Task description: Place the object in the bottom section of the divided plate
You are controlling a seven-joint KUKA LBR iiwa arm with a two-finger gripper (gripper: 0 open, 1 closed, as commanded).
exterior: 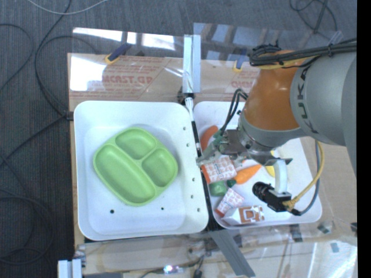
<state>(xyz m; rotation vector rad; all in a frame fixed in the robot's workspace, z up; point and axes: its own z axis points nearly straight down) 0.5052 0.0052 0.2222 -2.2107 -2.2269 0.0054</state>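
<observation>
The arm (301, 97) runs off the picture's right edge and covers much of the right bin (313, 210), hiding that bin's upper right part. The claw (223, 149) sits under the wrist, and its fingers cannot be made out. A printed packet (219, 169) just below the wrist carries print too small to read. An orange item (207, 135) left of the wrist is partly hidden.

The bench (139, 77) bears two white bins, left bin (87, 213) touching right bin (310, 210).
</observation>
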